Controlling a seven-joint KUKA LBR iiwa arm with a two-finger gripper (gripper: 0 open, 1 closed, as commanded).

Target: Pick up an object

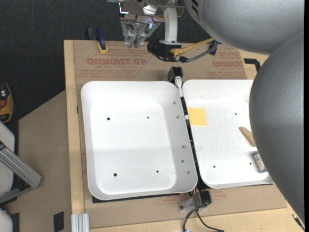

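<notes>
The pincer (134,38) hangs above the far edge of the bench (77,129), beyond the far rim of the left bin (91,144). Its two grey fingers (129,36) point down and sit close together, with nothing between them. Just to its right a white cylindrical part (170,27) of the wrist stands upright over a loop of black and yellow cable (178,52). The grey arm (270,81) fills the upper right of the view and covers the right side of the right bin (217,173).

In the right bin a yellow square pad (197,116) lies flat near the left wall, toward the far half. A tan wooden piece (247,135) lies tilted near the bin's middle, partly under the arm. A small grey rectangular object (258,161) lies closer to the near rim, also at the arm's edge. The two bins touch along a black clamped seam (187,129). A blue and yellow clamp (101,38) sits at the bench's far left corner.
</notes>
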